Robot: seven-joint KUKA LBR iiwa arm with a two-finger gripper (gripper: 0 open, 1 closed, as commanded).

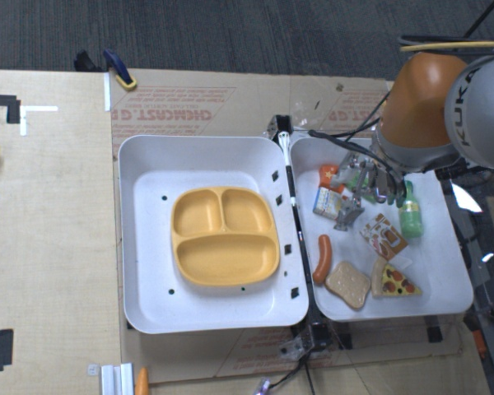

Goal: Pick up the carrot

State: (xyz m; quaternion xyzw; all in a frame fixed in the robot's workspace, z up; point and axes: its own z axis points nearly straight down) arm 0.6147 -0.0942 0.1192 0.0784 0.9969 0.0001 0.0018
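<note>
So the arm is in over the right bin (pixel 445 299), reaching from the right side, and the claw (pixel 364 189) is hanging low over the clutter near that bin's far left corner. Can't tell if it's open or shut from this angle, the metal bits blur into the stuff underneath, so I won't guess.

The carrot (pixel 328 174) (I'm fairly sure that's the small orange-red thing poking out near the far left corner of the right bin, up against the dividing wall) sits just beside a little white and blue carton (pixel 328 201). It looks to be lying in the bin, not lifted, and I see nothing clearly between the claw's tips.

Other stuff in that bin: a green bottle (pixel 410 217) just right of the claw, a brown snack packet (pixel 384 237) toward the middle, a hot dog sausage (pixel 321 258) along the left wall, a slice of toast (pixel 348 285) and a pizza slice (pixel 394 281) near the front edge. The left bin (pixel 140 245) has a yellow divided plate (pixel 226 236) in its middle.

Progress-wise I'd call it early: the approach is more or less there, since the claw is near the carrot, but the grab itself isn't done as far as I can see. Left to do: close on the carrot and lift it clear. The carton crowding it could easily get nudged or grabbed instead.
</note>
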